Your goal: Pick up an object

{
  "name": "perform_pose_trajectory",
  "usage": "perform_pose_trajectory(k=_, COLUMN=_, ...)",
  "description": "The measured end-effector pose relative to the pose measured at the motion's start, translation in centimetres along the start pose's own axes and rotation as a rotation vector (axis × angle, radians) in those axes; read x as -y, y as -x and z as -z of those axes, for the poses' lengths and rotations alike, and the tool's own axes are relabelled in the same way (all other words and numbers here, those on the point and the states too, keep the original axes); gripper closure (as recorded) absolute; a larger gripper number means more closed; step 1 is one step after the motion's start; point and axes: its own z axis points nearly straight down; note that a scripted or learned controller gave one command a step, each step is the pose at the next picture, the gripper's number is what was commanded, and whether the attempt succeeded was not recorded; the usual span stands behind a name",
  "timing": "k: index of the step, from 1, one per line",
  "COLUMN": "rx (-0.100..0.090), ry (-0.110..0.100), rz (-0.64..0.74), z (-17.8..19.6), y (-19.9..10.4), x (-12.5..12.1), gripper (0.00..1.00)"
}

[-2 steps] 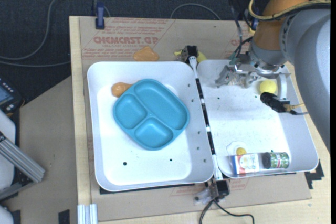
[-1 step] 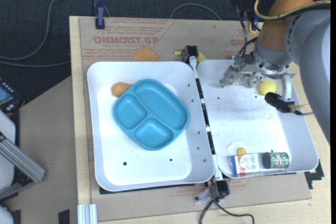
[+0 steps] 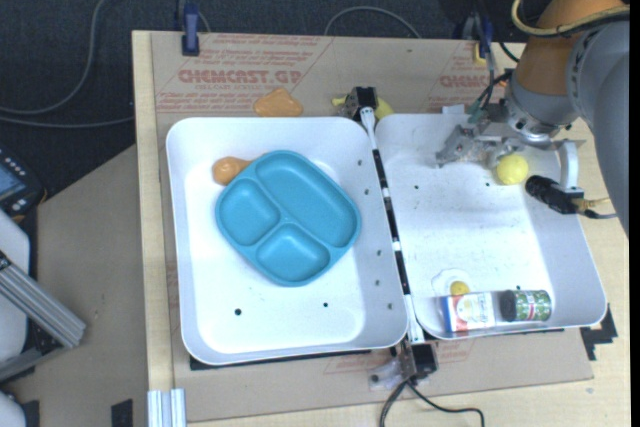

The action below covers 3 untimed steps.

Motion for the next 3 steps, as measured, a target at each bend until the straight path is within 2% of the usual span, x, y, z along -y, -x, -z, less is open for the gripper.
perform_pose_trajectory(k=1, rx=0.023, ry=0.024, rz=0.0, z=7.8, y=4.7, x=0.1, gripper=0.0)
perform_pose_trajectory(k=2, rx=0.014, ry=0.004, rz=-0.001, z=2.3, y=4.4, x=8.1, gripper=0.0)
perform_pose_trajectory(k=3, rx=0.015, ry=0.015, rz=0.009, z=-0.2, y=-2.1, x=4.8, gripper=0.0)
